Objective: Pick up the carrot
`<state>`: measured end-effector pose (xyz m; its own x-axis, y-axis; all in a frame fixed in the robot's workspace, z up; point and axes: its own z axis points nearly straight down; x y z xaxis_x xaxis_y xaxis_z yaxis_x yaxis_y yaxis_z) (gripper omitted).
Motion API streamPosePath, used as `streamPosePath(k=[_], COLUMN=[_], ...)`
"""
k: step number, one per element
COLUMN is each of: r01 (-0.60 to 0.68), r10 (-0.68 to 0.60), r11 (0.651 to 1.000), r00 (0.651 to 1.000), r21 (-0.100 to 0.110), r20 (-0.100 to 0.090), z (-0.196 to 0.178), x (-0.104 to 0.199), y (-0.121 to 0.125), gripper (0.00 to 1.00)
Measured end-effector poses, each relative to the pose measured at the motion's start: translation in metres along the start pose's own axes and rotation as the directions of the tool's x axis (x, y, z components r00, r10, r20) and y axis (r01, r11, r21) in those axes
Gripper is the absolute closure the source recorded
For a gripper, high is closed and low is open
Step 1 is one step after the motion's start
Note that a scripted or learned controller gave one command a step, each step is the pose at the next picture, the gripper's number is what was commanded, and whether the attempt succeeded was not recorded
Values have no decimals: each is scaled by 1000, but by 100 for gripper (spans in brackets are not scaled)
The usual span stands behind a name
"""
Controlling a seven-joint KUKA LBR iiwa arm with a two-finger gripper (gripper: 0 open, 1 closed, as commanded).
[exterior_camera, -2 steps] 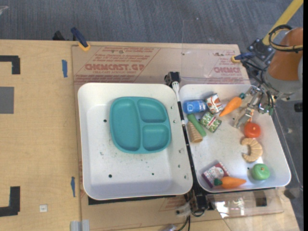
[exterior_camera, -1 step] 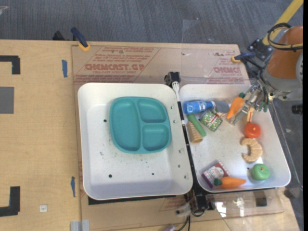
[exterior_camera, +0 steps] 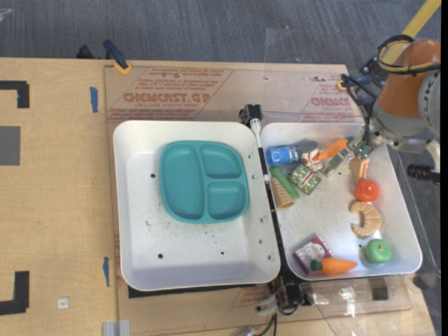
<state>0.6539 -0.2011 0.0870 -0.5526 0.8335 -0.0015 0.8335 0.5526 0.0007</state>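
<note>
A carrot [exterior_camera: 338, 264] with a small green top lies near the front edge of the right bin [exterior_camera: 409, 208], next to a purple packet [exterior_camera: 311, 251]. A second orange, carrot-like piece [exterior_camera: 333, 148] lies at the back of that bin. My gripper [exterior_camera: 355, 151] hangs low over the bin's back right part, just right of this orange piece and far from the front carrot. Whether it touches the orange piece cannot be made out.
The right bin also holds a blue can [exterior_camera: 282, 155], a green-and-white packet [exterior_camera: 306, 177], an ice-cream cone [exterior_camera: 282, 188], a tan block [exterior_camera: 359, 168], a red tomato [exterior_camera: 367, 190], a croissant [exterior_camera: 367, 220] and a green apple [exterior_camera: 378, 251]. A teal divided plate [exterior_camera: 204, 180] sits in the left bin [exterior_camera: 140, 250].
</note>
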Motion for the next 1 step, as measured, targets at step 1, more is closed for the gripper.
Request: streamPosePath(k=[1], r01=[-283], r10=[283], r11=[959], r00=[959], r21=[10], r20=[-20], z=[-1], x=[-4], y=[12], gripper=[0])
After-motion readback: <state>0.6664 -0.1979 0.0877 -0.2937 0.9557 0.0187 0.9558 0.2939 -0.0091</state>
